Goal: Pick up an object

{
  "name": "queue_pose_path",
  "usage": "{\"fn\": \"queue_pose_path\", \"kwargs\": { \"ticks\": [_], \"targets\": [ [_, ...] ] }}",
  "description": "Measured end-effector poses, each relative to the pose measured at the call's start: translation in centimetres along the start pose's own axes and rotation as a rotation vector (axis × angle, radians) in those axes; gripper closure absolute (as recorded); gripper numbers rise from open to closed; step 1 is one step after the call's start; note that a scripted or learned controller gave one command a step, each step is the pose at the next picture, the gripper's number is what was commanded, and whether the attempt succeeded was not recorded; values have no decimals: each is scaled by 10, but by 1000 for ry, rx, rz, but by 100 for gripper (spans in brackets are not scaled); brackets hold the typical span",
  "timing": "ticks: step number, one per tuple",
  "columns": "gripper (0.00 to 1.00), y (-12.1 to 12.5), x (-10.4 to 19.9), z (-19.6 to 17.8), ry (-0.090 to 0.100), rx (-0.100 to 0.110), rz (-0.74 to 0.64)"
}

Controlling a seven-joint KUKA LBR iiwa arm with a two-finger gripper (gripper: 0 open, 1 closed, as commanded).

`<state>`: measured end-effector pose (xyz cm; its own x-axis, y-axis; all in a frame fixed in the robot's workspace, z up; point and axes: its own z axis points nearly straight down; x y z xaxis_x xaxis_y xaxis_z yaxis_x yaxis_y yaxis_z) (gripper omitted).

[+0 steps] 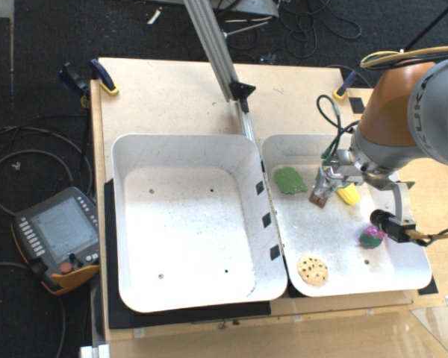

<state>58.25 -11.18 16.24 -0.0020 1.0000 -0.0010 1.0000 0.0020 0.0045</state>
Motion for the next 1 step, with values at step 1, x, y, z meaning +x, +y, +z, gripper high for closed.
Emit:
{"fn": "queue_pose_path", "kwargs": {
  "ticks": [1],
  "targets": [
    [100, 2, 0, -53, 0, -2, -1]
  ]
}}
